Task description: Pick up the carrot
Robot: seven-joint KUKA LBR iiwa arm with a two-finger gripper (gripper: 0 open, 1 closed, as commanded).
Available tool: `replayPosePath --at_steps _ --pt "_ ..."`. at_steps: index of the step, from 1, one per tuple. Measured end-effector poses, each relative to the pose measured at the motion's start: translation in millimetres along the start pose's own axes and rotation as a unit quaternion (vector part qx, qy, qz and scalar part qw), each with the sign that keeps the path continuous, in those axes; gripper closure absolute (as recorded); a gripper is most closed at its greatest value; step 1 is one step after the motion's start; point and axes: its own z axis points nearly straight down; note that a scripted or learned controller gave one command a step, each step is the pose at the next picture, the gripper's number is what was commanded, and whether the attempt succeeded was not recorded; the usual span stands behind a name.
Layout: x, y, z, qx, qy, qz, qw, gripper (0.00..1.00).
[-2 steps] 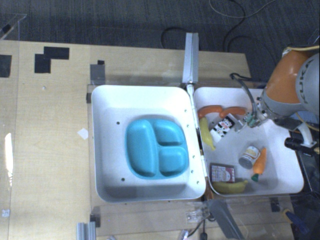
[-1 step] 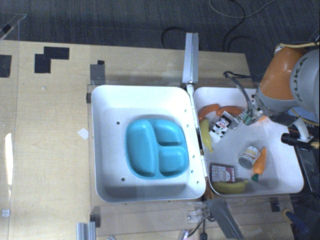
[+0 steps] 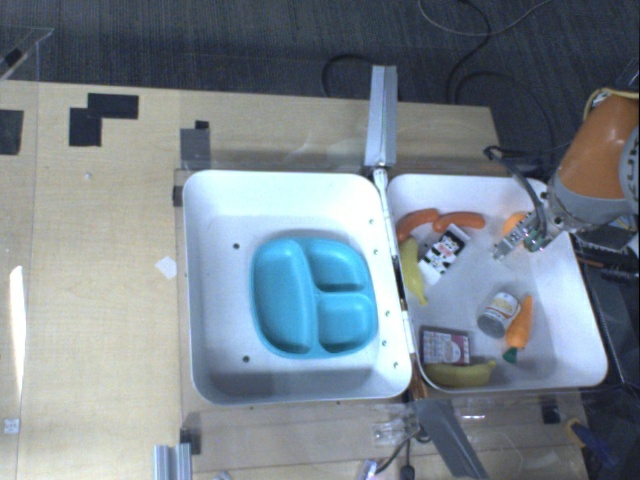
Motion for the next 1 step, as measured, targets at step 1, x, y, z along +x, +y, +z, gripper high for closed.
replayPosePath --at_steps 1 --pt "-14.9 38.7 1.8 0.001 0.01 0.147 0.9891 1.0"
